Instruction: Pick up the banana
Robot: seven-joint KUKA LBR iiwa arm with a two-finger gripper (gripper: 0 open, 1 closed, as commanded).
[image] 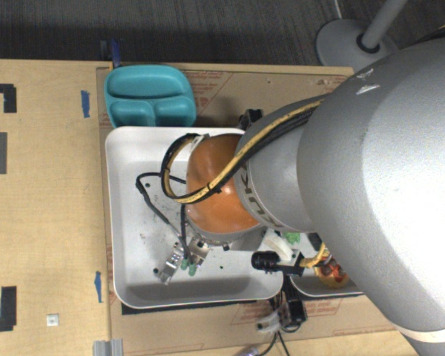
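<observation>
Grey arm (371, 199): reaching in from the right and leaning low over the left bin (120, 199), its bulk covering most of both bins.
Orange band (211, 184): sitting above the wrist, with black and yellow cables (170, 176) looping beside it.
Gripper (172, 267): hanging close to the left bin's floor near the front wall; whether it is apart or closed cannot be told from this slant, and nothing is showing in its grasp.
Banana: its place cannot be told for certain; a yellow-brown patch (328, 270) is peeking out in the right bin (334, 294), just under the arm, and may be part of it.
Teal tray (150, 95): lying behind the left bin, well apart from the gripper.
Risk of a miss: if that patch is the fruit, the gripper is working in the wrong bin and is likely closing on nothing.
Risk of a scrape: the tool is riding so near the white floor and front wall that a further descent is likely jamming it against plastic.
Risk of a snag: the slack cables are dangling by the wrist and could be catching on the bin rim as the arm is swinging across.
</observation>
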